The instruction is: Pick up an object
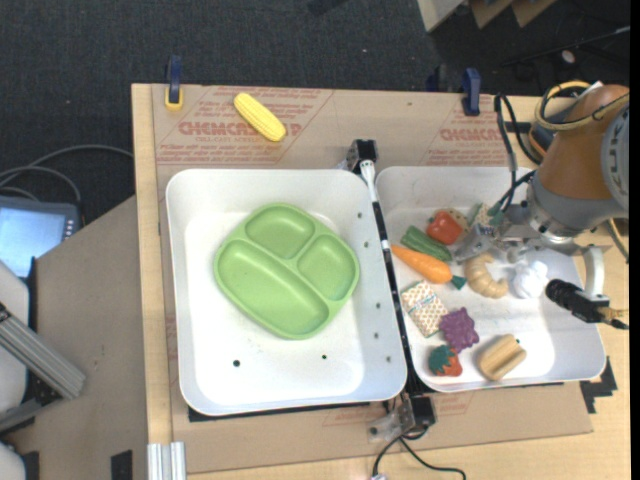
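The right bin [575, 368] holds several toy foods: an orange carrot [421, 263], a red tomato [446, 228], a beige curved pastry [487, 279], a white lump [528, 280], a patterned cracker [424, 308], purple grapes [459, 326], a strawberry [446, 361] and a tan bread roll [500, 356]. My gripper [498, 244] hangs low over the upper middle of this bin, just above the pastry and right of the tomato. The arm's orange band [580, 158] rises behind it. Nothing is visibly lifted.
A green divided plate [286, 268] lies in the left bin [200, 348]. A yellow corn cob [259, 117] rests on the cardboard behind the bins. A black cable [510, 158] runs down to the wrist, and a black part [572, 300] sticks out to the gripper's right.
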`<state>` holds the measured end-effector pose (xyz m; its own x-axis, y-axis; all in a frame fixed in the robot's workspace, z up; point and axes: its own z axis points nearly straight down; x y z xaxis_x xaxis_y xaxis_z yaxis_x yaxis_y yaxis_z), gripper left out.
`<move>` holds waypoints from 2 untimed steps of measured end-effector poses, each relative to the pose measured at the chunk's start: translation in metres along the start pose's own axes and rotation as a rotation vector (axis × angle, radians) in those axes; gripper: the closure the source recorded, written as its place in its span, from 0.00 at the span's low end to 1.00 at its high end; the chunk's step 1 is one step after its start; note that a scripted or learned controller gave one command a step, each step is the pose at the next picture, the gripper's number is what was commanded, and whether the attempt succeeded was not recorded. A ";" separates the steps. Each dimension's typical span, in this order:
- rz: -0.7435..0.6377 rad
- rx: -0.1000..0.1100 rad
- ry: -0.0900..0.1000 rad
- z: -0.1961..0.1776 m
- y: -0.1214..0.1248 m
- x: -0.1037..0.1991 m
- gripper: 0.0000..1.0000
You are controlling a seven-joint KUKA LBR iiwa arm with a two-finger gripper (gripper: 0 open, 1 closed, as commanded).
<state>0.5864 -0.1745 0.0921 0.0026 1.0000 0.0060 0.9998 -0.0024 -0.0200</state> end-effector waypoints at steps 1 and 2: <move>-0.001 -0.015 -0.004 0.009 -0.044 0.024 0.00; 0.000 -0.023 -0.007 -0.002 -0.042 0.022 1.00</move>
<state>0.5448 -0.1519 0.0950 0.0022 1.0000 -0.0008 1.0000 -0.0022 0.0026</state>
